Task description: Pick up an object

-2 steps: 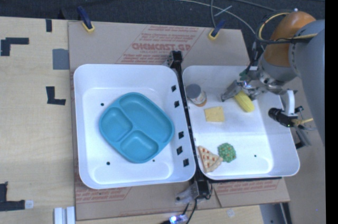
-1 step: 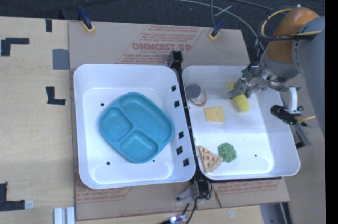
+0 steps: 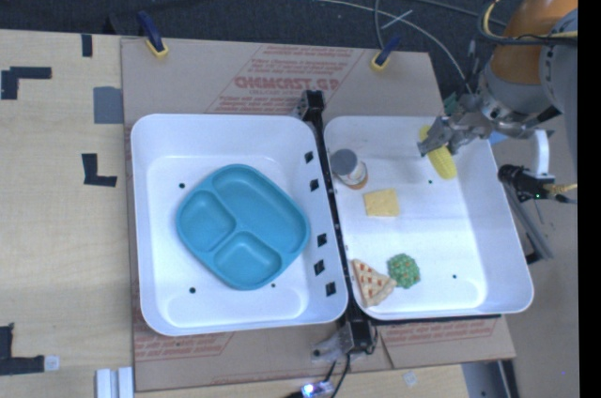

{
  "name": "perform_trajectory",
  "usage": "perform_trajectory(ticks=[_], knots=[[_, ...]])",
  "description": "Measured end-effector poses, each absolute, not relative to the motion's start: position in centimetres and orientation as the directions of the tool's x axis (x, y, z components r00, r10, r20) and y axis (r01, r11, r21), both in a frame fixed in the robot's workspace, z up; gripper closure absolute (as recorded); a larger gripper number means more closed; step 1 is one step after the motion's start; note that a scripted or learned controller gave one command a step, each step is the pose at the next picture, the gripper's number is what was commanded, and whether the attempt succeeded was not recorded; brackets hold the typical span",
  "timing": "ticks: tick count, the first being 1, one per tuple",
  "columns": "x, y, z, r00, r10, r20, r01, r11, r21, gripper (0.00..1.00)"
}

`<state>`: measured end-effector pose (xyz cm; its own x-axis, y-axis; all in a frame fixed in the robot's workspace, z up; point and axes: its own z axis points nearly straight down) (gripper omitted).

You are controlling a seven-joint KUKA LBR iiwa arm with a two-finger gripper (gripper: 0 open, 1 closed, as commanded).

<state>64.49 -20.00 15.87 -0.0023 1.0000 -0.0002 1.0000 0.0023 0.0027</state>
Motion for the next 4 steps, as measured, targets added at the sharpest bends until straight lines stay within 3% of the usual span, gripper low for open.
perform_trajectory(ticks=[2,4], knots=[[65.3,-20.4,26.6,-0.003,1.000,-0.001,1.000,0.003,0.003,1.00],[62.1,-9.6,26.5,-0.006,1.000,0.001,1.000,0.006,-0.002,1.00]])
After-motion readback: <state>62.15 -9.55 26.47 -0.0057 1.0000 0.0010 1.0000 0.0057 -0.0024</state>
